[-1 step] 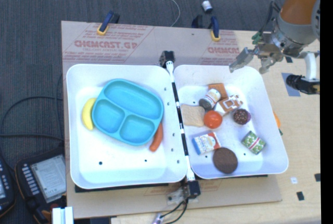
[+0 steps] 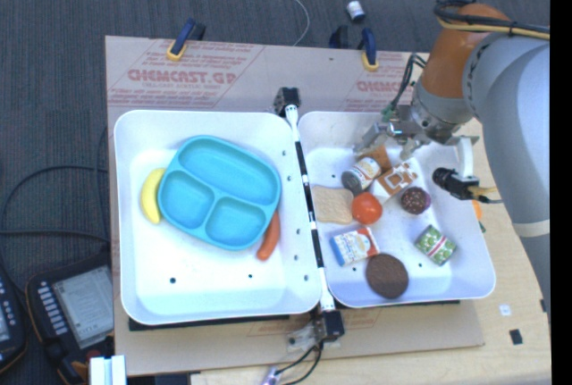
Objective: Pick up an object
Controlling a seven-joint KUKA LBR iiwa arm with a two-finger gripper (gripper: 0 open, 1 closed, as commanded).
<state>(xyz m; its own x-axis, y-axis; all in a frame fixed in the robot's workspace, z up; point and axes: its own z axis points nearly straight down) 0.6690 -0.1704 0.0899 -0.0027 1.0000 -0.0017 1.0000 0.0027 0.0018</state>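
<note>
arm low over the right bin, gripper among the food items

the gripper sits at the 12 o'clock end of the right bin, just above a small can and a brown packet; i cannot tell how its tool stands, nor whether anything is caught in it. around the bin's centre lie a tomato beside a slice of toast, a dark round cup at 3 o'clock, a green packet and a brown cookie toward 5 and 6 o'clock, and a blue-edged carton. the left bin holds a blue divided tray, with a banana at its 9 o'clock and a carrot at its 4 o'clock.
</note>
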